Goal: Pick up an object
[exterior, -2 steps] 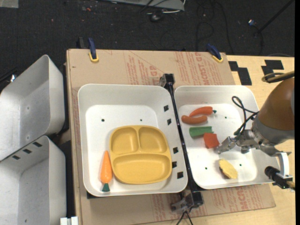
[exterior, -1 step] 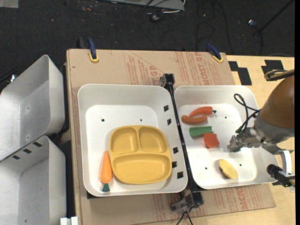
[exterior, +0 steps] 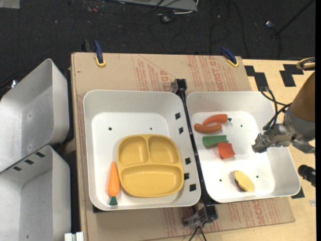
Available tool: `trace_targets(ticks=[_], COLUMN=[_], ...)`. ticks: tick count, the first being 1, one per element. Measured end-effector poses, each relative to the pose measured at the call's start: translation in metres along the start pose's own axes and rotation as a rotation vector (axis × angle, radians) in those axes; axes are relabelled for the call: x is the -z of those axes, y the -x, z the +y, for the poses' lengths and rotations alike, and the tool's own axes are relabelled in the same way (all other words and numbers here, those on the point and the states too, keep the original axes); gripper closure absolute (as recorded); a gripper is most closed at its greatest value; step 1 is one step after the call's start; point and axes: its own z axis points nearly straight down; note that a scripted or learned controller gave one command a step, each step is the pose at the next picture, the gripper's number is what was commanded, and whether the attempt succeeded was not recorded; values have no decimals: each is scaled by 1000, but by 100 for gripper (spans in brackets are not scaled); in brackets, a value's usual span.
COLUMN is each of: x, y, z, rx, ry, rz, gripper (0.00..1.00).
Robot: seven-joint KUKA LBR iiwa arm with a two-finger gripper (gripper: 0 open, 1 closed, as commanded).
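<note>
The gripper [exterior: 261, 144] hangs over the right bin [exterior: 281, 185] at its three o'clock edge; I cannot tell its state. That bin holds a red sausage [exterior: 210, 124], green piece [exterior: 214, 140], red block [exterior: 226, 151] and yellow piece [exterior: 244, 181]. The left bin [exterior: 95, 149] holds a yellow divided plate [exterior: 150, 165], with a carrot [exterior: 114, 179] at nine o'clock.

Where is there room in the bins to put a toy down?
In the right bin: the bare floor between the yellow piece and the red block. In the left bin, the yellow plate and carrot crowd the floor; a bare strip lies above them.
</note>
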Motion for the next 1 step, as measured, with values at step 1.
trace_targets(ticks=[1], x=[53], y=[0], z=[2], rx=[1], ry=[-1], rz=[0], gripper=[100])
